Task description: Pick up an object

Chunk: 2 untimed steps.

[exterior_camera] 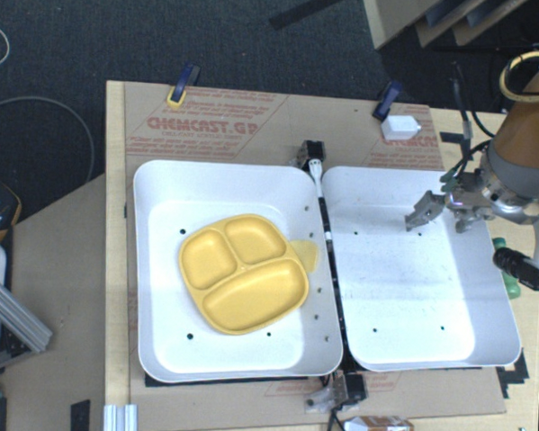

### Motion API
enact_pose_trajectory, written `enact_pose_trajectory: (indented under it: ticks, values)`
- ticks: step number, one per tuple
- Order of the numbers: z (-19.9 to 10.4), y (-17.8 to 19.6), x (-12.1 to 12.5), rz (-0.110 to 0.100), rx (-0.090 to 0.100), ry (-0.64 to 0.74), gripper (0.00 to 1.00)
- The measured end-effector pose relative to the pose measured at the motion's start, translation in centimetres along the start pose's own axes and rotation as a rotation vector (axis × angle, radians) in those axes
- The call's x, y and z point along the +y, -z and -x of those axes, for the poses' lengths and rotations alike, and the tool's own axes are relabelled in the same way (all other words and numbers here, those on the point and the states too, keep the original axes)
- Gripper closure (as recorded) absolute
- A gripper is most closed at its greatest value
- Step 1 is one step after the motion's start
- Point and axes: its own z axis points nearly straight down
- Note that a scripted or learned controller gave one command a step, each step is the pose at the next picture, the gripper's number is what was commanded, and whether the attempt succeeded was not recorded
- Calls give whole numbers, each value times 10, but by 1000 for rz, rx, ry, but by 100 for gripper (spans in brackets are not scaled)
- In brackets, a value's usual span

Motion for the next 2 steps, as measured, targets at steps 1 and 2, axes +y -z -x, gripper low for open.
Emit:
enact_pose_trajectory:
  ticks: [1, 2]
  values:
    - [-72, 91, -25, 12, 1, 9, 0]
    - [-130, 187, -111, 11, 2, 8, 0]
